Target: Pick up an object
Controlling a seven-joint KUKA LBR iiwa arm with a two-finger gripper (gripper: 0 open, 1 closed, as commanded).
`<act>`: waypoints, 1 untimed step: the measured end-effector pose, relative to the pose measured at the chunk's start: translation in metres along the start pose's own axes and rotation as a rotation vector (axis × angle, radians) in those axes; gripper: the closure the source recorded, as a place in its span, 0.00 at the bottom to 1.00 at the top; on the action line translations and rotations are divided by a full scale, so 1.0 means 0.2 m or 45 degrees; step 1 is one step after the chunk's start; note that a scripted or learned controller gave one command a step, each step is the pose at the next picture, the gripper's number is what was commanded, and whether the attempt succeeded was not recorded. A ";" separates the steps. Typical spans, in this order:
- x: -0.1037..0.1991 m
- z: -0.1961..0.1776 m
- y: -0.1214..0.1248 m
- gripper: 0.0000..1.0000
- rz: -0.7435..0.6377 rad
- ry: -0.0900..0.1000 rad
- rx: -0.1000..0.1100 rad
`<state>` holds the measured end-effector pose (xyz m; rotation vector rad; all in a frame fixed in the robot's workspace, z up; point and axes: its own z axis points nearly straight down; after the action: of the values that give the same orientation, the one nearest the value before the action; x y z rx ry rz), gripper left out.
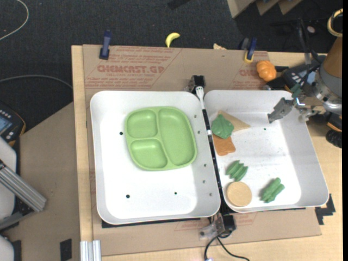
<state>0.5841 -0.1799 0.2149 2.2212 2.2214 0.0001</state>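
My gripper (278, 113) hangs over the back right part of the right bin (304, 151), reaching in from the right; nothing shows between its fingers. In that bin lie a green leafy piece (222, 126) on top of an orange slab (224, 144), a tan wedge (235, 122) behind them, a small green ridged piece (236, 171), a round tan disc (238, 193) and another green piece (272, 190). All of these lie to the left of and nearer the front than the gripper.
The left bin (109, 162) holds a green three-compartment plate (161, 138). A small orange object (266, 70) and a yellow banana-shaped toy (172, 38) sit on the cardboard behind the bins. Blue clamps (105, 44) hold the board's back edge.
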 end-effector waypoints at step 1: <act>0.35 0.11 -0.25 0.00 -0.004 0.006 0.010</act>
<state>0.5338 -0.1100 0.1920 2.2236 2.2309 -0.0035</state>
